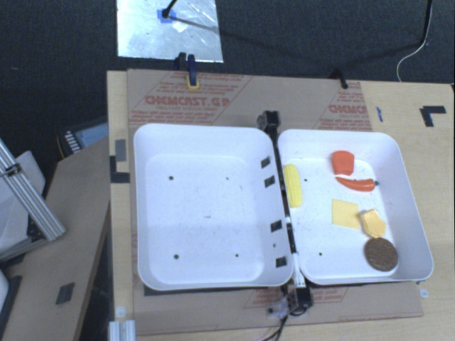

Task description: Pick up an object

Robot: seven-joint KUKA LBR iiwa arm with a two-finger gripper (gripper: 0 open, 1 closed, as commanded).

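- Right bin (409, 212), smooth white plastic, holds everything.
- Ribbed yellow corn (292, 185) by its left wall.
- Red pepper (355, 184), curved, mid-bin.
- Flat cheese (345, 213) below.
- Round brown cookie (381, 253) near its front corner.

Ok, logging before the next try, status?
Right bin: corn cob, red pepper, brown cookie, all loose. Nothing gripped. Corn cob close against the divider wall.

Left bin (153, 212) open; right bin (316, 261) cluttered (far side).
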